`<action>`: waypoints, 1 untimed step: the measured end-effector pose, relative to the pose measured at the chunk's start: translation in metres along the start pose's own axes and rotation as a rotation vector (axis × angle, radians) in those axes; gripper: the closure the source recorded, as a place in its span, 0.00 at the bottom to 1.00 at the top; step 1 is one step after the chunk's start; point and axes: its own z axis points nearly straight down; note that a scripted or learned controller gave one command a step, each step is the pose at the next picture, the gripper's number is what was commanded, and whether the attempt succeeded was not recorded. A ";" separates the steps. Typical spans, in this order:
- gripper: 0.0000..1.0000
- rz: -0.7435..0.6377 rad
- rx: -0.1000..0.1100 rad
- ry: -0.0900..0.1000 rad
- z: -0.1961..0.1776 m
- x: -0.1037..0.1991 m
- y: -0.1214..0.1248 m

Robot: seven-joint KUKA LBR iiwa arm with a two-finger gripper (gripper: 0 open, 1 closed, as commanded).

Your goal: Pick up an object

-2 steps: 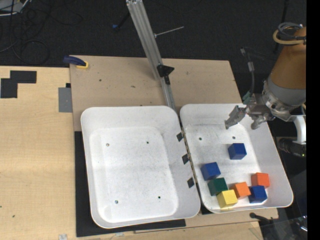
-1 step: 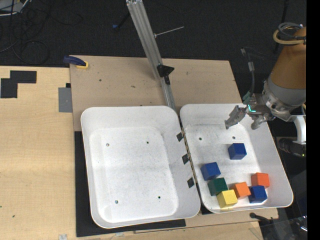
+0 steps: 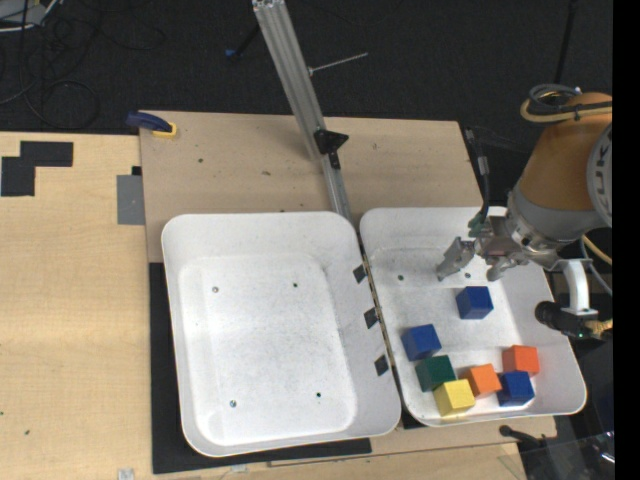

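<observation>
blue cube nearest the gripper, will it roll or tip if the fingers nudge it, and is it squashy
The blue cube sits on a flat face on the right bin floor, so it would likely slide, not roll. It looks sharp-edged and solid, probably stiff. It stands apart from the other cubes, so a nudge from the gripper should not jam it.

No text, label, brand or number reads anywhere — bins, blocks, bench and arm all bear none.

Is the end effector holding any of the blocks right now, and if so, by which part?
Nothing is held. The end effector sits open above the right bin, with the nearest blue block lying apart, just below it.
</observation>
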 end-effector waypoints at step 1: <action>0.00 0.001 -0.018 -0.005 0.048 0.007 0.007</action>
